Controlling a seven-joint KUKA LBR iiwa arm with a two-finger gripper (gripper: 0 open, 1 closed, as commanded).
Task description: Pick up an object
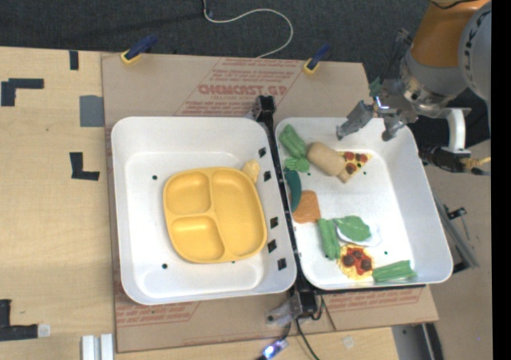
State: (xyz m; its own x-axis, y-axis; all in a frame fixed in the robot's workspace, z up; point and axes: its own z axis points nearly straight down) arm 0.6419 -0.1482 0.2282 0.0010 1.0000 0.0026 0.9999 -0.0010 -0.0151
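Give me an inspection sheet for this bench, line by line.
Surface: cardboard sheet under two white bins.
Job's things: right bin holds toy food, including a pizza slice and a green bean pod.
Clutter: yellow divided plate in the left bin.
Grippers: gripper above the right bin's far edge, fingers spread, holding nothing.
Cables: white cable on the dark floor.
Surroundings: clamps on the cardboard's far edge.

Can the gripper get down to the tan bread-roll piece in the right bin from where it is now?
Probably yes. The gripper hangs open just right of the tan roll, and nothing lies over the roll, though a pizza piece touches its right side.
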